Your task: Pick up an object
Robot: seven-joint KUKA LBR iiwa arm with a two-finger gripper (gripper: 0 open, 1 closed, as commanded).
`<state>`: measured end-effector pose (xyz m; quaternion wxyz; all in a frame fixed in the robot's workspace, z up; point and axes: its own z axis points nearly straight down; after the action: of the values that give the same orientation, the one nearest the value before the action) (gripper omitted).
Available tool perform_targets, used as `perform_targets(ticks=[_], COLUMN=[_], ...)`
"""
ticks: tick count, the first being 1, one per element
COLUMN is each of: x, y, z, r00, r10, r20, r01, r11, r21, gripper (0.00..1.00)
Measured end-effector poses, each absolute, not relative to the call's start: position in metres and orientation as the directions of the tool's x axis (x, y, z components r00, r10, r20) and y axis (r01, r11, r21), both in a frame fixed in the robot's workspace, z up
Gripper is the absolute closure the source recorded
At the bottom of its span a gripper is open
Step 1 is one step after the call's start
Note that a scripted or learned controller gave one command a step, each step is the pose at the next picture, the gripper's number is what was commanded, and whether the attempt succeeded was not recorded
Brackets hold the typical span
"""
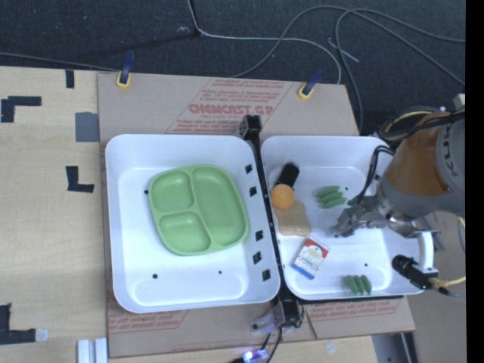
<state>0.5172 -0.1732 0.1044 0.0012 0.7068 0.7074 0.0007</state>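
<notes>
Two-finger gripper (349,223) lowered in right white bin (333,148); jaw state cannot be told. Green ridged pod (329,196) lies just up-left of it, untouched. Risk judged: descent beside the pod, so bare floor is closed on

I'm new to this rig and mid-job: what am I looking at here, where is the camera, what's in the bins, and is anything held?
One camera looks down at a slant on two white bins. The grey arm with an orange band reaches in from the right; its tool sits low in the right bin. I see nothing held. That bin has an orange ball, a black cylinder, a tan sponge, a small carton and two green pods. The left bin holds a green divided plate.
</notes>
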Motion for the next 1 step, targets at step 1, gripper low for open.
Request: perform_targets(ticks=[1], x=[0.5110], y=[-0.1652], z=[0.1562], r00=[-0.002], r10=[1.000], r20=[0.000], r01=[1.000], r11=[0.002], r21=[0.003], gripper=[1.00])
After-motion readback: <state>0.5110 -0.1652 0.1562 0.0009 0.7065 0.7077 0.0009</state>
